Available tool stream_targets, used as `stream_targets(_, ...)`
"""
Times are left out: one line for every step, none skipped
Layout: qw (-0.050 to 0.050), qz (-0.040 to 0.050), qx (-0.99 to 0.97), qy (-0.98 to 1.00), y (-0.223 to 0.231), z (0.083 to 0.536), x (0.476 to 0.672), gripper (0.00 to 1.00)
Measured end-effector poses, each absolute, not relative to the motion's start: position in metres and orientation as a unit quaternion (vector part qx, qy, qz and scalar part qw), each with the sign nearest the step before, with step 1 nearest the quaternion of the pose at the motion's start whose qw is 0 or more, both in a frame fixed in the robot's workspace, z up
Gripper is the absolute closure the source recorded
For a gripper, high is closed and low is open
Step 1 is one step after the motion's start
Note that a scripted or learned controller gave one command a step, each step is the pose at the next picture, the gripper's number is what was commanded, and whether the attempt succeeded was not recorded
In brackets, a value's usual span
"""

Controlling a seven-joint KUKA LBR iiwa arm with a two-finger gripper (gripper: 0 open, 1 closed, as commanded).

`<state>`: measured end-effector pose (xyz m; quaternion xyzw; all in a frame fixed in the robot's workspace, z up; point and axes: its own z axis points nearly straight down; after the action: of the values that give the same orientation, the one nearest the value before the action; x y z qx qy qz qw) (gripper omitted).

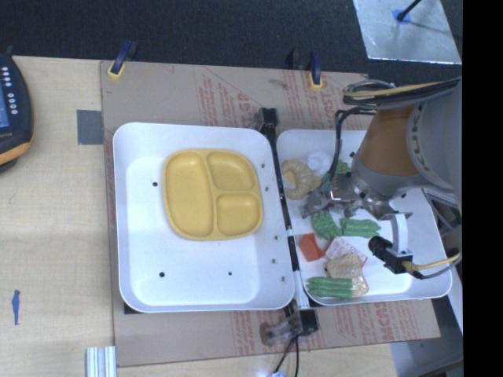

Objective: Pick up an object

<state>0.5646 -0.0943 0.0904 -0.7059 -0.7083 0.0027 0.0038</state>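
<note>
On the table, the left white plastic bin (134,234) holds a yellow three-compartment plate (212,193). Rightward, the second white bin (428,285) holds jumbled toy food: green pieces (348,228), a red wedge (312,247). Above them, the grey gripper (338,199); its grip I cannot tell.

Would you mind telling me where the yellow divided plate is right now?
In the camera view, the yellow divided plate lies in the left white bin, toward its upper middle, across the divider from the toy food in the right bin.

text: red print on cardboard sheet (206,94) | too blurred to read | no other labels legible
</note>
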Motion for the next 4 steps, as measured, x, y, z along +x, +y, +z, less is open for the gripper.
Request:
stream_targets(0.003, 0.0023, -0.706, -0.708, -0.098, 0.091, 0.559, 0.0)
stream_targets(0.0, 0.0, -0.705, -0.709, -0.103, 0.092, 0.593, 0.0)
stream_targets(0.001, 0.0007, -0.704, -0.71, -0.103, 0.104, 0.592, 1.0)
stream_targets(0.001, 0.0011, -0.704, -0.71, -0.103, 0.103, 0.592, 0.0)
